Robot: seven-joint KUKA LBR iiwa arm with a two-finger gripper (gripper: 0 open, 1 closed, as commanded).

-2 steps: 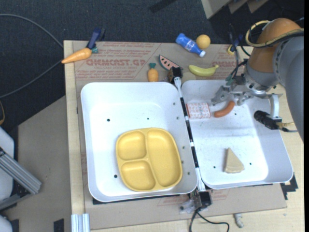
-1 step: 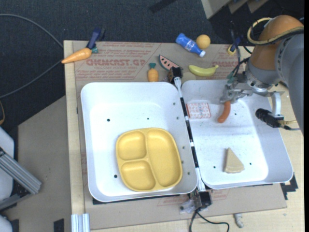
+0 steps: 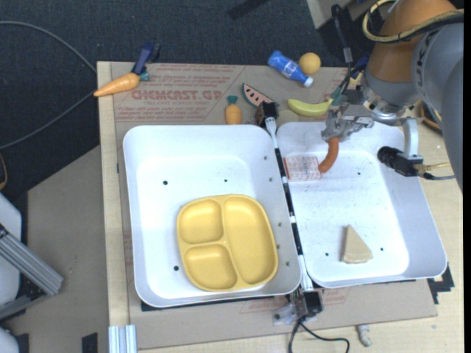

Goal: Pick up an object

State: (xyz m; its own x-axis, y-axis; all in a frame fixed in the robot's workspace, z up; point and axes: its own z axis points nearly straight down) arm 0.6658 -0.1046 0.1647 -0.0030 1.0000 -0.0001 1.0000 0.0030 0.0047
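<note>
An orange sausage [image 3: 329,156] hangs tilted over the back left of the right bin [image 3: 412,219], its top end between the fingers of my gripper [image 3: 338,132], which is shut on it. Its lower end is close to a pink square piece [image 3: 301,167] by the bin's left wall; I cannot tell whether it touches the floor. A tan wedge [image 3: 356,245] lies near the right bin's front. A yellow divided plate [image 3: 227,240] sits in the left bin [image 3: 147,197].
Behind the bins lie a banana [image 3: 309,107], a blue bottle [image 3: 288,68], an orange ball [image 3: 310,62], a watermelon slice [image 3: 253,94], a small orange toy [image 3: 233,112] and a carrot [image 3: 118,85]. A black fitting [image 3: 397,159] juts over the right bin's right side.
</note>
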